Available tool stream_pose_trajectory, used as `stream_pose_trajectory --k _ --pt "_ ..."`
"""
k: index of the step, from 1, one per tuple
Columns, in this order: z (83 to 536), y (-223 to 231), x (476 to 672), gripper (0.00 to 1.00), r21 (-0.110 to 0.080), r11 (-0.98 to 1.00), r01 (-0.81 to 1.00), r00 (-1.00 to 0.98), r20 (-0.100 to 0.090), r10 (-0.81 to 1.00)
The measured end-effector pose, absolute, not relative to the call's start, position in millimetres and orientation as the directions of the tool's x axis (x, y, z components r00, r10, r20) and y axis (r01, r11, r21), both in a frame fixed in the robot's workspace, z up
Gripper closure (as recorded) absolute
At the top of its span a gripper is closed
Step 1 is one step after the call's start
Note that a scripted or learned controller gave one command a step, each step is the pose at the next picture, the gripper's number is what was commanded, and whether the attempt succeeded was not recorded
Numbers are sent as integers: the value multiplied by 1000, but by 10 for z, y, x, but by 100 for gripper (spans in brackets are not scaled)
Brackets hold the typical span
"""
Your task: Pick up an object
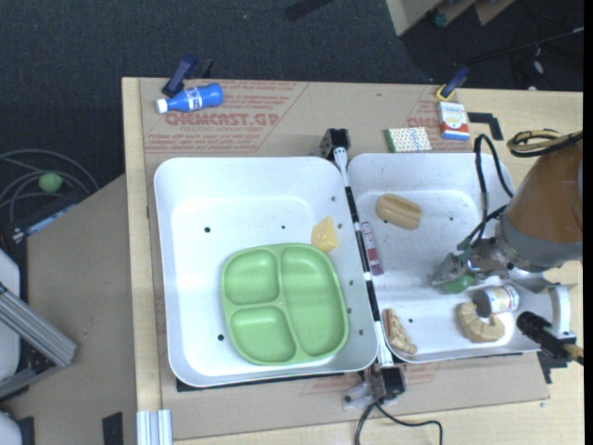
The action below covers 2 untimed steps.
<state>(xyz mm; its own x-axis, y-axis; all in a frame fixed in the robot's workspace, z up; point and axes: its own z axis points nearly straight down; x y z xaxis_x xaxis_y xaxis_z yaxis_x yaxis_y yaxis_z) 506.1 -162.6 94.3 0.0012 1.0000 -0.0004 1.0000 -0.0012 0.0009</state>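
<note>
Down in the right-hand shallow white bin (426,170), near its right wall, the grey arm's two-finger gripper (451,274) is lowered over a small green object (454,284) on the bin floor; the picture is too coarse there for me to tell whether it is spread or closed, or whether the green piece sits between its tips. Just beside it, toward the bin's near right corner, lie a small white-and-brown cylindrical bottle (494,299) and a tan ring-shaped pastry toy (477,323). A tan bread-roll-shaped toy (398,210) rests near the far wall, a flat tan pastry piece (399,332) hugs the near left corner, and a slim red-and-white tube (368,244) lies along the left wall. The left bin (185,184) holds a green four-compartment plastic plate (283,302) and a pale yellow wedge (324,235). The green object looks, perhaps, like a light, stiff plastic piece; being small and low, it would likely want a pinch across its narrow width, squarely, lest it skid on the smooth floor.
</note>
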Motion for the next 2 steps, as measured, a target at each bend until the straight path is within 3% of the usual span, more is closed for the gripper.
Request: stream_pose_trajectory --k 1,2 --pt "1363 -1173 5837 100 3 2 1000 -2 0 1000" --pt "2339 -333 5798 100 4 3 1000 -3 2 1000"
